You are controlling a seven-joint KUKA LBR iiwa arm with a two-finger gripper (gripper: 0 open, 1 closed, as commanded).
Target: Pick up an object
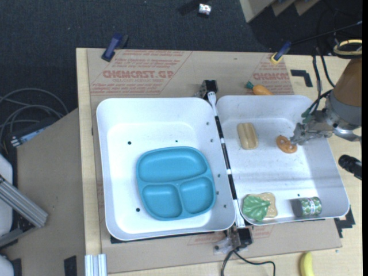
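Note:
The right bin [322,171] holds several items. A tan bread-like piece [247,135] lies near its left wall, and a small orange object [286,145] sits at its middle right. A green leafy item on a tan base [259,207] and a small can lying on its side [309,206] rest along the front wall. My gripper [299,133] reaches in from the right, low over the bin, with its tip right at the orange object's upper right side. The arm's body hides the gripper's far side.
The left bin [115,125] carries a blue divided plate [175,181]. Outside the bins, a small carrot-like piece [260,88] lies behind the right bin and a yellow banana [306,264] shows at the bench's front edge. Clamps [115,46] sit at the bench's rear.

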